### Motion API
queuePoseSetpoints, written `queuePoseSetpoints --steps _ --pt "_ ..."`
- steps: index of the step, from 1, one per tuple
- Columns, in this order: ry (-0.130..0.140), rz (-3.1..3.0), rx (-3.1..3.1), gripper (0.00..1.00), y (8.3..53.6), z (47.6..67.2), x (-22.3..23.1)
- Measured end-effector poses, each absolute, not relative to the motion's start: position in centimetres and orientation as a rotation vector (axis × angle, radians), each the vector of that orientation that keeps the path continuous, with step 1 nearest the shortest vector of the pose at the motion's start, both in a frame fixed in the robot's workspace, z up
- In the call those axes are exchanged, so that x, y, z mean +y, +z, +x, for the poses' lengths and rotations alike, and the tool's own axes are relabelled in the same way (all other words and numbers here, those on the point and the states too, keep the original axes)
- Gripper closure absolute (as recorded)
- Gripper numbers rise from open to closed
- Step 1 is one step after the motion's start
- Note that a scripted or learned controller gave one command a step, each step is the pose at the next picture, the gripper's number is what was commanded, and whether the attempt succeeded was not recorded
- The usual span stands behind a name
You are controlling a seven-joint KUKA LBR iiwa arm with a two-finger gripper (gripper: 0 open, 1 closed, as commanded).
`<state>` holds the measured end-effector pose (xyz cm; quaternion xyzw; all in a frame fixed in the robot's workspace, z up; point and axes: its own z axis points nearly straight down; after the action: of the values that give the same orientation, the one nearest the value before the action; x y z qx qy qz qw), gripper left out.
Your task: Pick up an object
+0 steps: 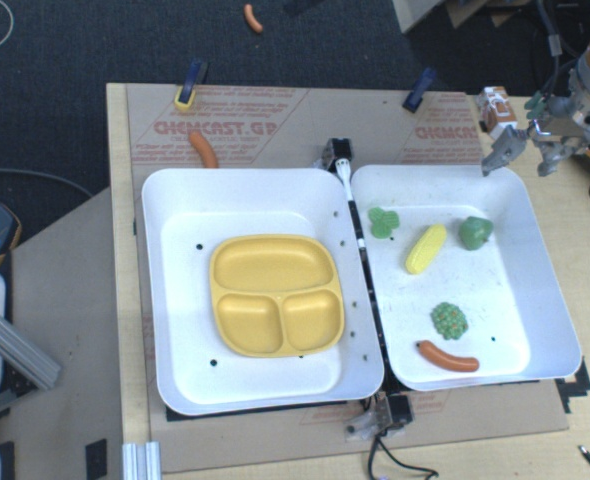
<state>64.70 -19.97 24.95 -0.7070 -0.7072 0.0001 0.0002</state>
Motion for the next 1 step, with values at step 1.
queuePoseSetpoints --steps 1 --pt "0.005 -2.218 -2.219 0.00 20.72 64.75 -19.94"
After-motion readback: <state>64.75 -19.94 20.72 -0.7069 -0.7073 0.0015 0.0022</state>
